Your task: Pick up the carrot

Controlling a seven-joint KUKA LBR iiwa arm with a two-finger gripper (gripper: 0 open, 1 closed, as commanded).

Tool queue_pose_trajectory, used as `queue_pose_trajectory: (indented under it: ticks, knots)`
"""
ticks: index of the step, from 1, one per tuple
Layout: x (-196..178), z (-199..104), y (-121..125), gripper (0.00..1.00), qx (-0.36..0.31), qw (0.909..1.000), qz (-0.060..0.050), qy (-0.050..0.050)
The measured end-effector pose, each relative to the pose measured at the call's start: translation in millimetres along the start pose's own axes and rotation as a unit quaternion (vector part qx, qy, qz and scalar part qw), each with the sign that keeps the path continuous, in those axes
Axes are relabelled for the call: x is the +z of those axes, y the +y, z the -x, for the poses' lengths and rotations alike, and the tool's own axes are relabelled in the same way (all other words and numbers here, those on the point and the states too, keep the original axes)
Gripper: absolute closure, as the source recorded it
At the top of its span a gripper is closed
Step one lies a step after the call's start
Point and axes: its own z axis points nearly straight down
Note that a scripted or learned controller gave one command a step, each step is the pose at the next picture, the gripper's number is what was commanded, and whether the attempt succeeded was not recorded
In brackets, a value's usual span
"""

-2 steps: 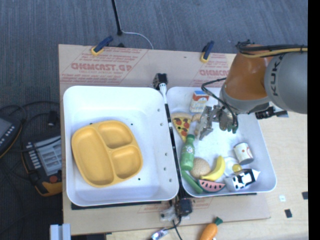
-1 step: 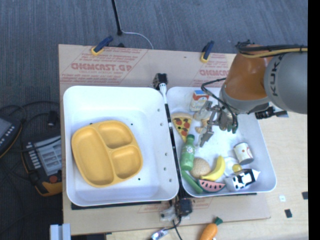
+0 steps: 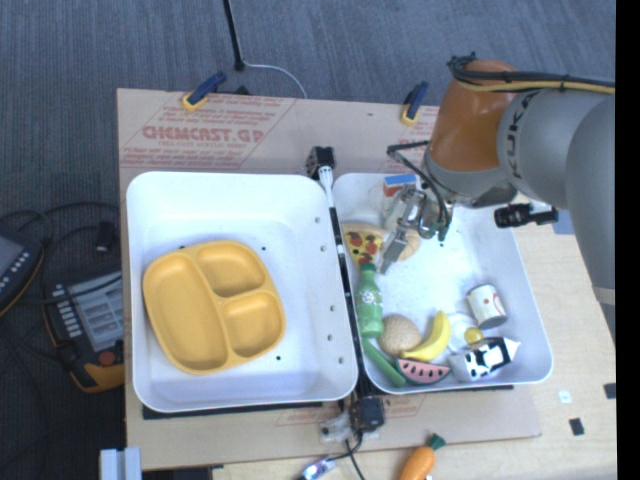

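The carrot, orange with a green top, lies on the bench in front of the right bin, outside both bins and near the view's bottom edge. My gripper hangs over the far left part of the right bin, just above a pizza slice and far from the carrot. Its fingers look open with nothing between them.
The right bin also holds a green bottle, a potato, a banana, a watermelon slice, a can and a black-and-white carton. A yellow divided plate lies in the left bin.
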Motion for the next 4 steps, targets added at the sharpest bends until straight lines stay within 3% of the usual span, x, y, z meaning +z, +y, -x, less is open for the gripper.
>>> queue_pose_trajectory:
  ticks: [1, 2, 3, 4]
  knots:
    - [3, -52, -29, 0.0, 0.065, 0.9975, 0.016, -0.022]
    - [4, -4, -79, 0.0, 0.095, 0.9951, 0.015, -0.021]
    - [3, -33, -9, 0.0, 0.143, 0.9894, 0.016, -0.02]
    - [-94, -54, 82, 0.0, 0.152, 0.9881, 0.015, -0.015]
